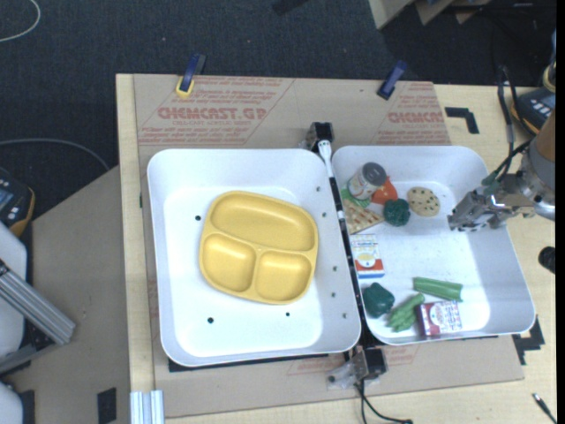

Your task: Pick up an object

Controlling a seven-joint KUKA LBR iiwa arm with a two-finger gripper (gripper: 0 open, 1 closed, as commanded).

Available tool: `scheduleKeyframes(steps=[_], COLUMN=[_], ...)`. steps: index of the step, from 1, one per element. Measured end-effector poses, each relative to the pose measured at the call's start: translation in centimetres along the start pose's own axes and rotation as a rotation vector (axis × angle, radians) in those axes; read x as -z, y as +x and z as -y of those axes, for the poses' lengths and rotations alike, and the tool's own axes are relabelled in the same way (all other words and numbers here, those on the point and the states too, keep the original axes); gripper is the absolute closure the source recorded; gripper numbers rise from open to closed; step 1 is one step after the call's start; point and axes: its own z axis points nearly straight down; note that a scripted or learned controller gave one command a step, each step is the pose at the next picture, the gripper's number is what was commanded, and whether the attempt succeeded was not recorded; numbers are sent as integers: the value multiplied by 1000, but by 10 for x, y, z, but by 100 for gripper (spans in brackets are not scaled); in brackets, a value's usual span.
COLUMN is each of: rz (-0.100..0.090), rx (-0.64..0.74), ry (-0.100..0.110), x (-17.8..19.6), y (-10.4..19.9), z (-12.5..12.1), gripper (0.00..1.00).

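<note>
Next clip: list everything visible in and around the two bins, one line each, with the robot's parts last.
Left bin: 1, white, left.
Divided plate: 1, yellow, in left bin.
Right bin: 1, white, right.
Can: 1, silver, right bin's far left.
Cookie: 1, tan, far middle.
Broccoli: 1, green, beside cookie.
Small carton: 1, white and red, left side.
Green vegetables: several, near side.
Red packet: 1, near edge.
Clamps: 2, blue, far bench edge.
Gripper: 1, grey, over right bin's right side.

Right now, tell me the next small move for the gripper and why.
Probably shift the gripper left, toward the cookie, then lower. It sits at the right bin's right side over bare white floor, with nothing between its fingers. The cookie is the nearest item and lies a little apart from the green ball, so it looks like the easiest pick.
</note>
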Motion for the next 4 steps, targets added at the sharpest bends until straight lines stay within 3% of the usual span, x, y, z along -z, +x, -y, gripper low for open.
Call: scheduleKeyframes(steps=[1,3,4], rz=[0,-6,-5], rx=[-1,5,4], ry=[0,9,9], x=[37,36,30], y=[0,119,164], z=[-1,-8,-11], gripper=[100,100,100])
